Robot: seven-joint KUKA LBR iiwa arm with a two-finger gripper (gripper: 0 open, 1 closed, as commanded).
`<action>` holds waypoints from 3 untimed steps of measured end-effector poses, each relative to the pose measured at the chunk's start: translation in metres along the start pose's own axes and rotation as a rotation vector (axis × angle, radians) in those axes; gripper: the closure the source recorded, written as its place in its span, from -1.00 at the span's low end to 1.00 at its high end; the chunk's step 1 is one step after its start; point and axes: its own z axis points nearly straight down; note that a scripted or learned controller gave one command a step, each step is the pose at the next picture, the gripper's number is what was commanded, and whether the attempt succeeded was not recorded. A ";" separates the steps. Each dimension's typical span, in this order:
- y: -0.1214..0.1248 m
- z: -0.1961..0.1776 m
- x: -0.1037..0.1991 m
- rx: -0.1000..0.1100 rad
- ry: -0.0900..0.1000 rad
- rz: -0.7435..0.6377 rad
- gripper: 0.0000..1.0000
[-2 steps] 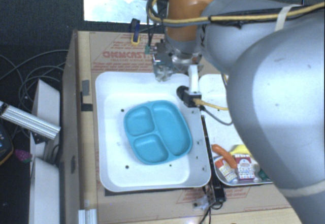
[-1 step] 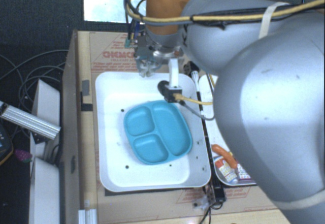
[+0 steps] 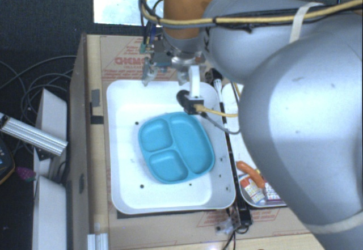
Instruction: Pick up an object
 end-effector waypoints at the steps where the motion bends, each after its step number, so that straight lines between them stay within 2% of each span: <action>1: -0.035 0.089 0.000 0.005 0.000 0.005 -1.00; 2: 0.001 0.039 0.038 -0.001 0.001 0.000 -1.00; 3: -0.036 0.118 0.036 -0.014 0.003 0.001 -1.00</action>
